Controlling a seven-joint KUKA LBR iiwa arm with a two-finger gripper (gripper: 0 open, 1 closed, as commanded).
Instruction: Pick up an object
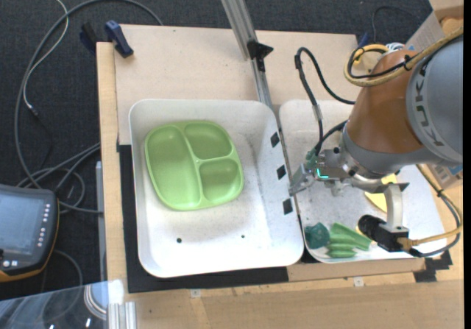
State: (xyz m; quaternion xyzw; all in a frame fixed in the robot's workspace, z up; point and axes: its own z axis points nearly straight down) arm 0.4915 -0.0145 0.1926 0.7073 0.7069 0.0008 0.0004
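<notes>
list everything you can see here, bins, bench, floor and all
left bin: one, white, on the bench
right bin: one, white, beside the left bin
divided plate: one, light green, in the left bin
green things: small cluster, one darker teal, the rest lighter green, near edge of the right bin
yellow thing: one, yellow, right bin, partly hidden under the arm
bench: one, pale wood, under both bins
clamp: one, blue, far left corner of the bench
metal rail: one, grey, slanting from the top towards the gap between the bins
cables: several, pale, dark floor on the left
screen unit: one, grey and orange, left edge
cardboard box: one, brown, top right
arm: one, grey with orange band, over the right bin
gripper: one, at the right bin's left wall
</notes>
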